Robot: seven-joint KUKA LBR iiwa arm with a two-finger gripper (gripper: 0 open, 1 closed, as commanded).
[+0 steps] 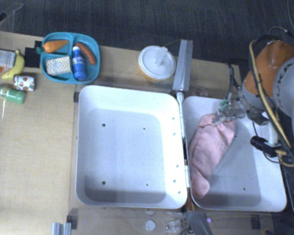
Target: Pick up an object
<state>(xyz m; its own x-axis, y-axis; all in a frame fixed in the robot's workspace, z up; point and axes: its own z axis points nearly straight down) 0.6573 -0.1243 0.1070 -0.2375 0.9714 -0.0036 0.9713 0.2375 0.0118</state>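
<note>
While the arm (pixel 288 75) reaches in from the right, its gripper (pixel 228 114) sits at the top edge of the pink cloth (pixel 209 150) in the right bin (pixel 242 199). Whether the jaws are spread or pressed together cannot be told. The cloth lies crumpled along that bin's left wall. The left bin (pixel 129 148) adjoins it. A blue tray (pixel 70 56) and a lidded cup (pixel 157 63) stand on the worktop (pixel 24 170).
</note>
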